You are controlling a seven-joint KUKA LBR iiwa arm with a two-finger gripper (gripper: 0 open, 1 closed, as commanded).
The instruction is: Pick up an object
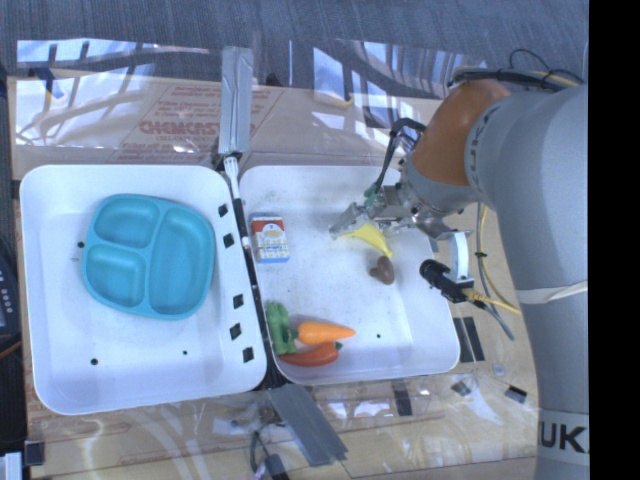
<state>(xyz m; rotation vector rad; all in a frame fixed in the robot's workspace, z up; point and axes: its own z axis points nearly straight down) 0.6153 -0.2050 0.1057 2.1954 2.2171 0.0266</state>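
Note:
In the right bin, my gripper hangs low over the upper middle, reaching in from the right. A small yellow object lies directly under it, touching or nearly touching the gripper; I cannot see whether it is gripped. Just below and to the right of that rests a small brown object. A little red, white and blue carton stands near the bin's left wall. An orange carrot, a red pepper and a green vegetable lie together at the bin's front left.
The left bin holds a blue divided plate. A black-clipped divider separates the two bins. The arm's grey body covers the right bin's right edge, with cables hanging beside it.

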